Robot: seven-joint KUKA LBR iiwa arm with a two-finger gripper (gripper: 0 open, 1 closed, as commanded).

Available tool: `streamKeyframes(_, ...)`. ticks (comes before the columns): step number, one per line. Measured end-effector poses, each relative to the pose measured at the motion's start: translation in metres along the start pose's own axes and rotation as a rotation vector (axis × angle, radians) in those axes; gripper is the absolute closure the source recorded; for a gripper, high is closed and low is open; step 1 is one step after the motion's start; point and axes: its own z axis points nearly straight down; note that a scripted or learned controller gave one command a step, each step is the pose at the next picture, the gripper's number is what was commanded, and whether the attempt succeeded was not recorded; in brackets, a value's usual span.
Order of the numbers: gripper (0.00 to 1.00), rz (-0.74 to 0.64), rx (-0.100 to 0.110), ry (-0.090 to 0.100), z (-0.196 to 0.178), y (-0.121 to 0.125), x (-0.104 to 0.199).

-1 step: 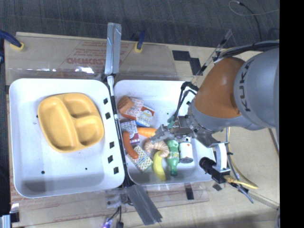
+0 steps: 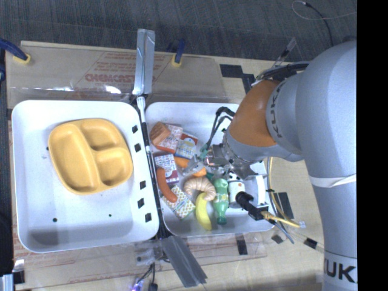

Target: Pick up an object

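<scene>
Reaching in from the right, the arm hangs over the right bin; the left bin holds a yellow tray. Jaws, state indiscernible, sit above croissant, green bottle and banana.

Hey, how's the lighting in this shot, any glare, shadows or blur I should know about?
Camera view: even, soft light; mild glare on the clear plastic sheet behind the bins; a faint shadow in the left white bin's near corner; the grey arm looms large and slightly soft; food items stay reasonably sharp.
</scene>
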Motion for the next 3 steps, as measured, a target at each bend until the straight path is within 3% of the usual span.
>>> streamKeyframes(1,1.00,-0.005,0.006,0.001,-0.006,-0.001,-0.001)
streamKeyframes(2,1.00,0.099,0.002,0.001,0.000,-0.003,0.044)
streamKeyframes(3,1.00,-0.027,0.000,0.001,-0.152,0.006,0.090)
